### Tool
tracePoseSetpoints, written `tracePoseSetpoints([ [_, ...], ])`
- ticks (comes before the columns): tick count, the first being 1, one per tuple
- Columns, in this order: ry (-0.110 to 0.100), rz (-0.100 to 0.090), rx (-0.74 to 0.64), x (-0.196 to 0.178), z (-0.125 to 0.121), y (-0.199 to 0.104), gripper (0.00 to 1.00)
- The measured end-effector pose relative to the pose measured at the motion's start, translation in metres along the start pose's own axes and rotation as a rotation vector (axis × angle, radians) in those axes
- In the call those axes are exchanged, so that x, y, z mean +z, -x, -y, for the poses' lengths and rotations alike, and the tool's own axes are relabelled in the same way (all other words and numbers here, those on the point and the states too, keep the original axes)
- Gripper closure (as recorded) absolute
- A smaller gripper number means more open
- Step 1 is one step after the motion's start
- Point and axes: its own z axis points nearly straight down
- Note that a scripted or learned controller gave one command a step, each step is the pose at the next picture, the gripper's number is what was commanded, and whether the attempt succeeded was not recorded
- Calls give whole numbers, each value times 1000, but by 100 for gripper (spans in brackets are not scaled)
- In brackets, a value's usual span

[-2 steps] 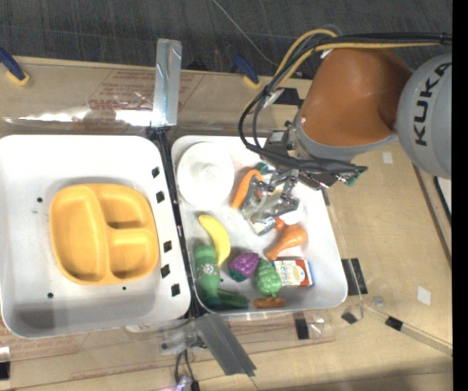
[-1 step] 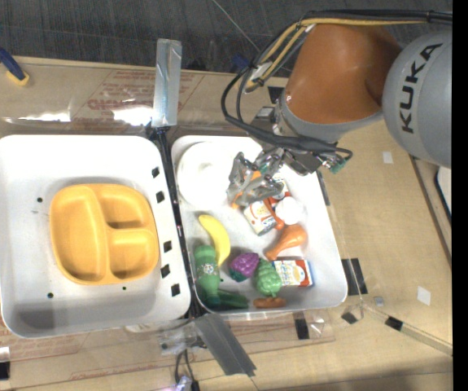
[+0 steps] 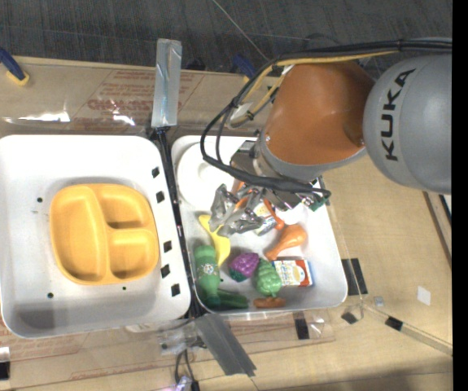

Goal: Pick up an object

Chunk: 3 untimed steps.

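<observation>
Where dark carpet meets tan bench: two white bins, left bin bearing a yellow divided tray, right bin crowded with toy food. Grey-orange arm masking much of that bin. Gripper low over the toys, fingers parted, nothing visibly between them.

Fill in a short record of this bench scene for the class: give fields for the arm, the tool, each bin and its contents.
arm: grey with an orange band, reaching in from the right over the right bin
tool: low in the right bin, above the toys
left bin: holds a yellow divided tray
right bin contents: toy food heaped at the near end, including a purple grape bunch, an orange carrot, a small carton and green pieces
</observation>
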Motion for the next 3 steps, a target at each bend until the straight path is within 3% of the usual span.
tracePoseSetpoints([
  [1, -4, 4, 122, -62, 24, 40, 100],
  [2, -6, 3, 71, -88, 109, 41, 100],
  [3, 3, -1, -386, 13, 93, -8, 100],
])
